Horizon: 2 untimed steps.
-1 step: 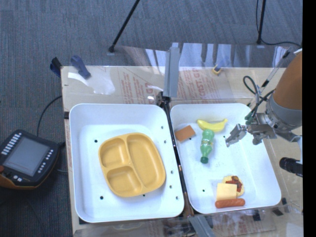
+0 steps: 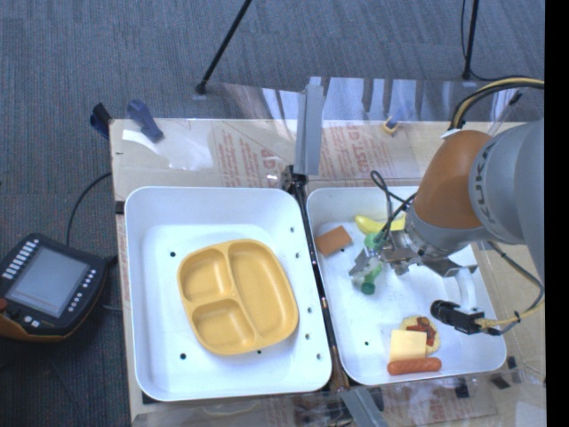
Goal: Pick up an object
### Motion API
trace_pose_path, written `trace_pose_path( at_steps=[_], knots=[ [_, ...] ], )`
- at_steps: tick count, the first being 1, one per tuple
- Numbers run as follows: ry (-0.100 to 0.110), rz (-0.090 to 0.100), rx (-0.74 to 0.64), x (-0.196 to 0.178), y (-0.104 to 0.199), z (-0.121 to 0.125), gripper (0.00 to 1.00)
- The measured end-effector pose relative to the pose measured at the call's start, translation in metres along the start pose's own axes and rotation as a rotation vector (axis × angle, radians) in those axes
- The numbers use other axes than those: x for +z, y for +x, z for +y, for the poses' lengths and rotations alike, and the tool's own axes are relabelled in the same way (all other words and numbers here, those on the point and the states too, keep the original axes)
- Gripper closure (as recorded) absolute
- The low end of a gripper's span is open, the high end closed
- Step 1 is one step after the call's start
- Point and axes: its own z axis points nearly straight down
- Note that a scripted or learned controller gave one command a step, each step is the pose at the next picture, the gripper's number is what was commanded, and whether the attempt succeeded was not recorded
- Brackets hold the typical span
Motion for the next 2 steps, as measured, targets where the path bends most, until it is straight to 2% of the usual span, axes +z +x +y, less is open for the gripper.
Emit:
trace_pose_path(
  at_steps=[1, 2],
  knots=[
    [0.000, 0.002, 0.007, -0.010, -0.002, 0.000, 1.00],
    [-0.011, -0.001, 0.057, -0.106, 0.034, 0.038, 1.00]
  ],
)
